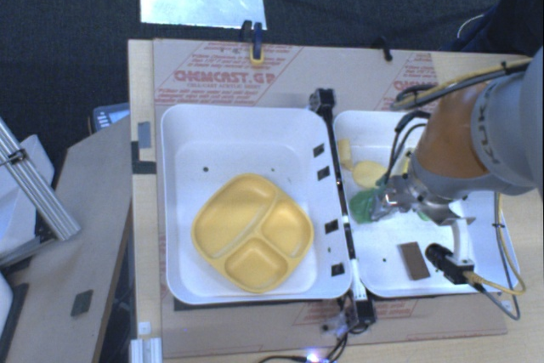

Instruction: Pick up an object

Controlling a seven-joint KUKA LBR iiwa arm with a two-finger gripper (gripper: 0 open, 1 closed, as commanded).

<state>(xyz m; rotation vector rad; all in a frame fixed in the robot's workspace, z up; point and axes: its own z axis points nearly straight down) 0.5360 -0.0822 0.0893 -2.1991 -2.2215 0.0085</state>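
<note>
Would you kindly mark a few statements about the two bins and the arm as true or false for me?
1. A yellow divided tray lies in the left bin. True.
2. The yellow divided tray has five compartments. False: it shows three.
3. A brown block lies flat in the right bin, nearer the camera than the arm. True.
4. The pincer hovers over the left bin. False: it is low in the right bin, beside a green object.
5. The arm carries an orange band above the wrist. True.
6. The pale yellow object sits in the left bin. False: it lies in the right bin.
</note>
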